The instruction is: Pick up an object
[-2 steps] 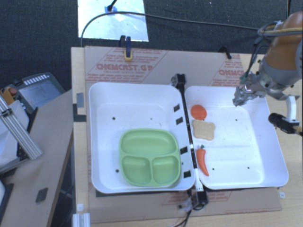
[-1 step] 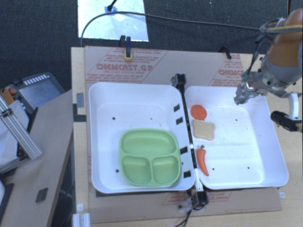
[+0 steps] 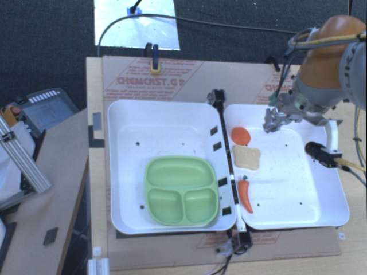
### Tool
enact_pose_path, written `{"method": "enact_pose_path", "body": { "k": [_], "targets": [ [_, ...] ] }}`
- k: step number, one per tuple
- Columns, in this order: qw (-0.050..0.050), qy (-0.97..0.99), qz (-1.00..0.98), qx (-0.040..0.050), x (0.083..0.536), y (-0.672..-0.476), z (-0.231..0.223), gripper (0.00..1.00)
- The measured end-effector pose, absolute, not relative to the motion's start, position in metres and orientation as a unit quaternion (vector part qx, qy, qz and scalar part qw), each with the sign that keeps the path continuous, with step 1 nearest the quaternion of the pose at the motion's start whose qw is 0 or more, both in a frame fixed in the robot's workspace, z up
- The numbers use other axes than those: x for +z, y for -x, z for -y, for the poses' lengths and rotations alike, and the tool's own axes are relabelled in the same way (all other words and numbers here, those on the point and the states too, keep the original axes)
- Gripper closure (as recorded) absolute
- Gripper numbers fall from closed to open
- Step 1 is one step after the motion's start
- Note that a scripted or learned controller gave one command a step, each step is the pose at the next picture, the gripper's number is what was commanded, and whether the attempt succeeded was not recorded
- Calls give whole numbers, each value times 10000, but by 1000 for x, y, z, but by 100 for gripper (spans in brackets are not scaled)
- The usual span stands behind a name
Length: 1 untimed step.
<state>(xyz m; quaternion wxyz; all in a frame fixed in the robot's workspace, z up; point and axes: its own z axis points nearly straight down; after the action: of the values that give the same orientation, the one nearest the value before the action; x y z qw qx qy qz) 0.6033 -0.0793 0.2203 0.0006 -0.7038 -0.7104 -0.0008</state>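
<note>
Our fingers [image 3: 274, 123], whether apart or together we cannot tell, hang over the right bin [image 3: 298, 211]; tomato slice [image 3: 241, 135], bread [image 3: 247, 157] and carrot [image 3: 245, 194] lie along its left side

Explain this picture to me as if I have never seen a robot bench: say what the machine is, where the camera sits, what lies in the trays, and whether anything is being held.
One camera, fixed above the bench, looks down at a slant. The grey and orange shape at the right is a robot arm; its end effector hangs over the far part of the right bin. I see nothing between its fingers, and the view is too small to tell how they are set. Two shallow white bins sit side by side. The left bin holds a green divided plate. Along the right bin's left side lie a red-orange round slice, a pale slice like toy bread, and a toy carrot. All three lie untouched.
</note>
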Motion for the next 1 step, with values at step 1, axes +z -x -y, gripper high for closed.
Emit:
{"method": "enact_pose_path", "body": {
  "k": [1],
  "targets": [
    [3, 7037, 7105, -13, 229, -599, 31, 100]
  ]
}}
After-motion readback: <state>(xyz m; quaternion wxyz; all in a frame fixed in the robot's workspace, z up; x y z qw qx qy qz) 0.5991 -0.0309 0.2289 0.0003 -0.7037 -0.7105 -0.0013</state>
